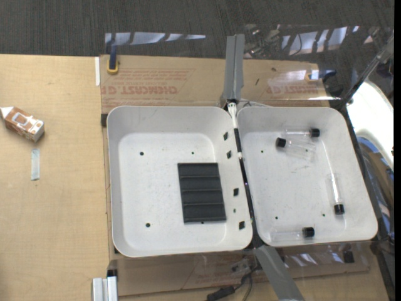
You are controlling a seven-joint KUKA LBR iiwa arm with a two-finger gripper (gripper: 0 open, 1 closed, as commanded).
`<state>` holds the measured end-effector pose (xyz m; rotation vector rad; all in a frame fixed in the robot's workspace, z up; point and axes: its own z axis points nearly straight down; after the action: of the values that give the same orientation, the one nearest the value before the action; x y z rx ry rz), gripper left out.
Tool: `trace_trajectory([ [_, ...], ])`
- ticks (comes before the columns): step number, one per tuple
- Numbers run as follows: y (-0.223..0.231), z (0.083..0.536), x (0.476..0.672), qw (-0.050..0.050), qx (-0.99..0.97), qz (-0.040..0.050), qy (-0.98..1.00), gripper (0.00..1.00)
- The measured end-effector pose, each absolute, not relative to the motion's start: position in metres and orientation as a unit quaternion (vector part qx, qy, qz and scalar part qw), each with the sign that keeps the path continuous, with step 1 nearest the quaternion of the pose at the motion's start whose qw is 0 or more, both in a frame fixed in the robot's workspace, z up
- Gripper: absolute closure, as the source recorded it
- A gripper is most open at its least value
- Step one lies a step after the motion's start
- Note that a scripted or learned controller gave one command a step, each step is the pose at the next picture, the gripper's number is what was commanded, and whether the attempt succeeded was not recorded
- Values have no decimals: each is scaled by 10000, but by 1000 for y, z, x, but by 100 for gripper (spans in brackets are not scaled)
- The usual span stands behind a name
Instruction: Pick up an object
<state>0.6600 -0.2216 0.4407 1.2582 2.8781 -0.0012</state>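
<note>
Left bin (125, 168): black ridged block (202, 193) at centre | right bin (351, 168): clear tubes (297, 140) | jaws: cannot tell

You can see two white bins side by side. The left bin (125, 137) and the right bin (351, 168) sit on brown cardboard (156, 83). At nine o'clock a wooden bench (50, 231) holds a small orange and white box (24, 124). Just below it lies a little pale strip (35, 166).
</note>
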Motion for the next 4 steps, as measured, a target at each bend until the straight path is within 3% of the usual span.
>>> trace_trajectory([
  [1,-221,441,652,3,3551,-5,9348,100],
  [4,-221,441,653,7,2122,-3,9772,100],
])
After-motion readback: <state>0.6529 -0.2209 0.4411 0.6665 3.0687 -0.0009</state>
